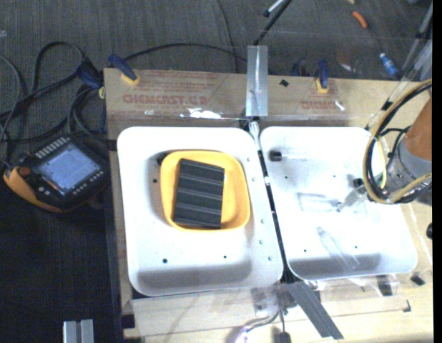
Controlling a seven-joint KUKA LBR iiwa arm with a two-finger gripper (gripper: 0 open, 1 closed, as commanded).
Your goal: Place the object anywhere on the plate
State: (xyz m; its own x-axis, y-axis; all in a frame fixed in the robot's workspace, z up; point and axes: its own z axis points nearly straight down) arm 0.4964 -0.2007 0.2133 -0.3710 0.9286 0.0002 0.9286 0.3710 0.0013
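The arm comes in at the right, and its end effector (pixel 352 195) hangs low over the right bin (pixel 393 256); I can't tell whether it is clenched or released. Nothing shows between its tips. Far off to its left, in the other bin (pixel 139 263), the dark ridged object (pixel 199 191) already lies flat on the yellow plate (pixel 239 199). The best course, I'd judge, is a clean retreat upward, leaving that bin untouched.

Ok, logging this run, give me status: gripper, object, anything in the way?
Gripper low over right bin, fingers unreadable. Dark ribbed block flat on yellow plate, left bin. Small black piece in right bin.
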